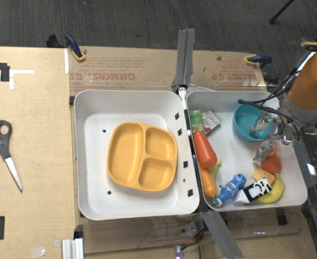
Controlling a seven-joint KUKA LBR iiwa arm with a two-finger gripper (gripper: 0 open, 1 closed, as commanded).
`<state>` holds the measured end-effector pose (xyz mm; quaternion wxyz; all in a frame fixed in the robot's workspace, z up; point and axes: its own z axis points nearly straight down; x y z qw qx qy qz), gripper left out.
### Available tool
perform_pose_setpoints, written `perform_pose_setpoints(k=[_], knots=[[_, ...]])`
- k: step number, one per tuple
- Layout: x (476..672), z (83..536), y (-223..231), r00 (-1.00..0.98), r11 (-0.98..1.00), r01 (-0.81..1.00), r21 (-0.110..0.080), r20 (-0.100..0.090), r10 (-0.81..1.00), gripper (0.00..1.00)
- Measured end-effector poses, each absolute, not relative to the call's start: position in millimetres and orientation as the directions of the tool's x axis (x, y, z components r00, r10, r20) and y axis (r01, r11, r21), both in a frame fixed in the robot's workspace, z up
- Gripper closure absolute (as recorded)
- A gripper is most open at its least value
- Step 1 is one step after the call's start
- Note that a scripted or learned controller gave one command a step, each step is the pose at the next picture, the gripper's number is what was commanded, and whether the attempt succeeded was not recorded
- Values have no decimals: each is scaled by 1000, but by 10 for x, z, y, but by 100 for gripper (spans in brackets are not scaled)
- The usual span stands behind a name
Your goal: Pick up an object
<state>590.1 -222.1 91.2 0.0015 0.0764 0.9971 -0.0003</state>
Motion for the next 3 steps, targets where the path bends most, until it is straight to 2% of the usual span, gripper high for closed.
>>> perform_pose_setpoints(k=[1,2,3], knots=[[5952,1038,-2209,-989,989,148,-1,-15,148,100],[5926,992,-2201,-989,989,148,0,-6,148,0],[5957,1089,-2198,-989,989,146,-1,-12,146,100]])
